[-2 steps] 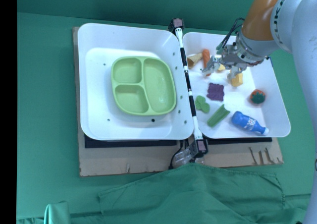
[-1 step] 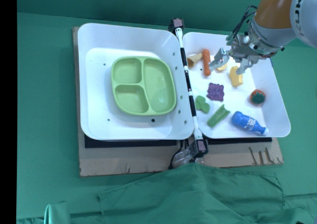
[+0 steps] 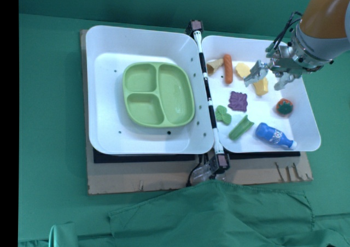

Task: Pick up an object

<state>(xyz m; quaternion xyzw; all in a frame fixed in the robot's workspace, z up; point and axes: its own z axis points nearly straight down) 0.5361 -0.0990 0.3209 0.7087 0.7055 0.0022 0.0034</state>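
Observation:
The right bin (image 3: 306,131) holds several toy foods: an orange carrot (image 3: 228,69), a yellow wedge (image 3: 242,69), a yellow block (image 3: 261,87), a purple piece (image 3: 238,101), a green leaf (image 3: 222,115), a green pod (image 3: 241,127), a red and green strawberry (image 3: 284,107) and a blue bottle (image 3: 274,136). My gripper (image 3: 269,75) hangs over the bin's upper right, open, its fingers (image 3: 255,73) spread on either side of the yellow block. Nothing is held between them.
The left bin (image 3: 109,49) holds a light green divided plate (image 3: 158,94). A small tan piece (image 3: 214,65) lies by the divider between the bins. Green cloth (image 3: 219,216) is bunched at the front of the bench.

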